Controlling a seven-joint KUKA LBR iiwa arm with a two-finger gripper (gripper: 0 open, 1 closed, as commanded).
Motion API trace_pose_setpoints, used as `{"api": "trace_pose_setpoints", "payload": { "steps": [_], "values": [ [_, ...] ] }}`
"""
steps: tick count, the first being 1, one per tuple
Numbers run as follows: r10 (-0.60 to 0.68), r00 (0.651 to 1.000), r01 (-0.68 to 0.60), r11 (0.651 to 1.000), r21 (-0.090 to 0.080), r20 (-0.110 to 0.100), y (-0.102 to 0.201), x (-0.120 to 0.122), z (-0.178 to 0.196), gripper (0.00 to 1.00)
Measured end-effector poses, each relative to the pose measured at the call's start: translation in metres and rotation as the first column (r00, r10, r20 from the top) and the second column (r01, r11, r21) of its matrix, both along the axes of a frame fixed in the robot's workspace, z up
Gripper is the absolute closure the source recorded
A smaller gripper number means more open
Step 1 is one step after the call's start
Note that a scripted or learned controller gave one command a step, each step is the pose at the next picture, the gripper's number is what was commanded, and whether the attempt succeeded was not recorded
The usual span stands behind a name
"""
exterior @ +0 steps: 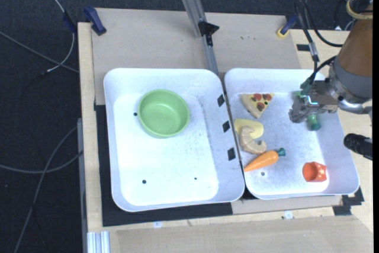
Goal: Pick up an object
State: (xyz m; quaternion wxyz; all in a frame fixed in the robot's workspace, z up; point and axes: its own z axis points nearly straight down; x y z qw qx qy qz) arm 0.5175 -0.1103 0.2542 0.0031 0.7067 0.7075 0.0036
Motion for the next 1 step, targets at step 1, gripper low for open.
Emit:
{"api": "trace_pose_setpoints", "payload": {
  "steps": [1],
  "values": [
    [0.006, 1.0, -0.006, 1.0, 0.002, -0.005, 0.0572, 0.0078, 0.0085, 1.0]
  ]
}}
